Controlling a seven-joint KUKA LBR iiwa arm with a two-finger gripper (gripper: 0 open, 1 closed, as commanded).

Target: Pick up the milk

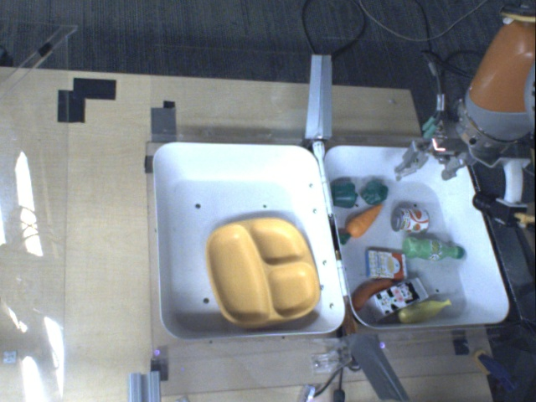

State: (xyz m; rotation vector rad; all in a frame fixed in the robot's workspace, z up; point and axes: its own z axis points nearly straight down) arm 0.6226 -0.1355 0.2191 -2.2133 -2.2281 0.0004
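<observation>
Camera view (the one slanted look down on both bins)

Claw: the claw hangs over the far edge of the right bin, under the grey wrist and the orange band of the arm. Its two fingers point down and stand spread apart, with nothing between them.

Milk: the milk carton (small, black and white, lying on its side) is well apart from the claw, toward the near edge of the same bin and slightly to the claw's left in this view.

Around the milk: a yellow banana touches it on the near side, a reddish-brown sausage curves just beside it on the left, and an orange-and-white pouch lies just beyond it, on the claw's side.

Between claw and milk: a tin can and a green bottle lying flat.

Left of the claw: two dark green pieces (too small to tell what they are) and a carrot.

Left bin: the left bin is well apart from the claw and holds a yellow divided tray.
</observation>
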